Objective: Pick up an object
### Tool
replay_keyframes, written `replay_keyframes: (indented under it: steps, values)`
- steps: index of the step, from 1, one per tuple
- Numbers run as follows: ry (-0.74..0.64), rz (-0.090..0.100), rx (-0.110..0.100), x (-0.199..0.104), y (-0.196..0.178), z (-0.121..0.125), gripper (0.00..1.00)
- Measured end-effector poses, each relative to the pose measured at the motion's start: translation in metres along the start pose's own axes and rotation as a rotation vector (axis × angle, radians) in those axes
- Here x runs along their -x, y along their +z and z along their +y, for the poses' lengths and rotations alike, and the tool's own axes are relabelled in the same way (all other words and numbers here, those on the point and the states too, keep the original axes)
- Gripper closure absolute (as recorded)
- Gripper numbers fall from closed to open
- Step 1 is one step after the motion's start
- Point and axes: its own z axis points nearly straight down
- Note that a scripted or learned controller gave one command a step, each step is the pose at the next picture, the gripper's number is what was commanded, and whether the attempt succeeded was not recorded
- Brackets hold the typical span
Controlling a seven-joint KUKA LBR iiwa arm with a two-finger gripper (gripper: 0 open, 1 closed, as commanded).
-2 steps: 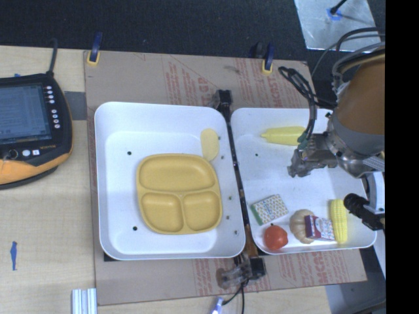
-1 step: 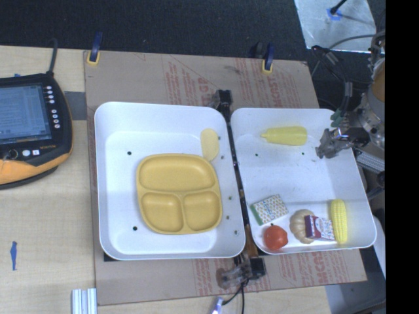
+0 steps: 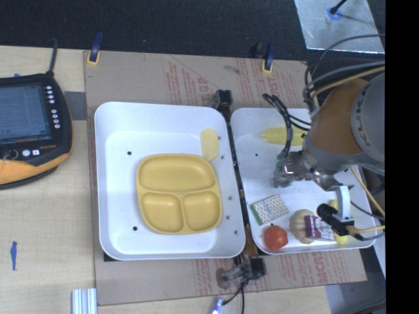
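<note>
The right bin (image 3: 252, 136) holds several small things near its front: a red tomato-like ball (image 3: 275, 237), a patterned green-and-white card (image 3: 269, 209), a tan rounded item (image 3: 302, 225) and a red-labelled packet (image 3: 322, 229). A yellow piece (image 3: 275, 135) lies at the bin's back. My gripper (image 3: 286, 174) hangs low over the middle of the right bin, below the grey arm with its orange band (image 3: 339, 120). It is above and behind the card, apart from the objects at the front.
The left bin (image 3: 114, 175) holds a yellow three-compartment tray (image 3: 178, 192) and a pale yellow slice (image 3: 209, 143) at its back right. A teach pendant (image 3: 29, 126) lies left of the bins. Black cables (image 3: 278, 110) trail over the right bin's back.
</note>
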Motion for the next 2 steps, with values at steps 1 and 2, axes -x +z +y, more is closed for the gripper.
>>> replay_keyframes:
  steps: [1,2]
  values:
    - [0.003,0.001,0.003,0.006,-0.103,-0.006,1.00]
    - [0.005,0.000,0.004,0.090,-0.142,0.037,1.00]
